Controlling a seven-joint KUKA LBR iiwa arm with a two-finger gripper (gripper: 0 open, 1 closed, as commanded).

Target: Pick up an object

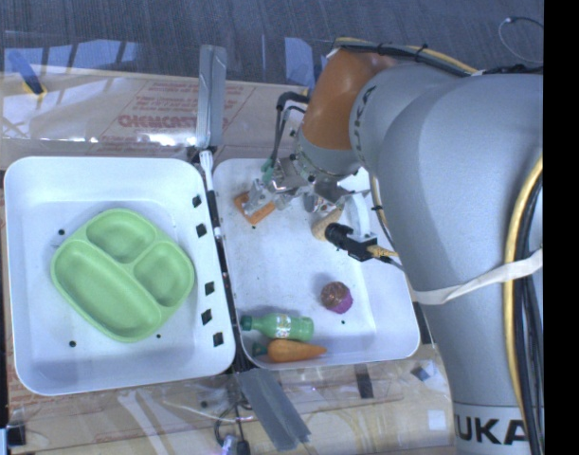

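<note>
My gripper [267,191] hangs low over the far left part of the right bin [389,335]. Directly beneath and beside it lies a small orange object [255,209], partly covered by the gripper. Whether the gripper is touching it is not clear. A tan object [323,222] lies just right of the gripper, half hidden under the wrist. Nearer the front of the same bin are a purple round object [335,297], a green bottle [280,326] lying on its side, and an orange carrot [295,351] against the front wall.
The left bin [28,349] holds a green divided plate [122,273]. The grey arm [460,188] covers the right bin's right side. A ridge [216,263] divides the two bins.
</note>
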